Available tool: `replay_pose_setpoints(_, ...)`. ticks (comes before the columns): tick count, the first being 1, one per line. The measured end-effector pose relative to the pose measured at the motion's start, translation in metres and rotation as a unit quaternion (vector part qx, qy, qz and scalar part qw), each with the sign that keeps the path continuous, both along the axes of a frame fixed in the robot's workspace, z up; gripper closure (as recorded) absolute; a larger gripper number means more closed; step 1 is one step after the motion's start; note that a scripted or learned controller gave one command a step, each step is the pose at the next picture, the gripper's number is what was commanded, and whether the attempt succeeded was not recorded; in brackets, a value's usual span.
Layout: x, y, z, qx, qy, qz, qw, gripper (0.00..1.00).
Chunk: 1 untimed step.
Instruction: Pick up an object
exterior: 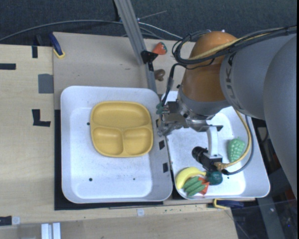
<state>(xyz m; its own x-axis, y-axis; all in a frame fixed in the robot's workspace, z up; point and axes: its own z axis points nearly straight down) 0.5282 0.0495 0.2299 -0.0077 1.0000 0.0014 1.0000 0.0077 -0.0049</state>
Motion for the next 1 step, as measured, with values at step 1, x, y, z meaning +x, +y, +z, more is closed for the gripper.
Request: replay_pose_setpoints(1,-0.0107,0.05,-0.0115,-0.0002,0.0,0.0,1.0,1.0)
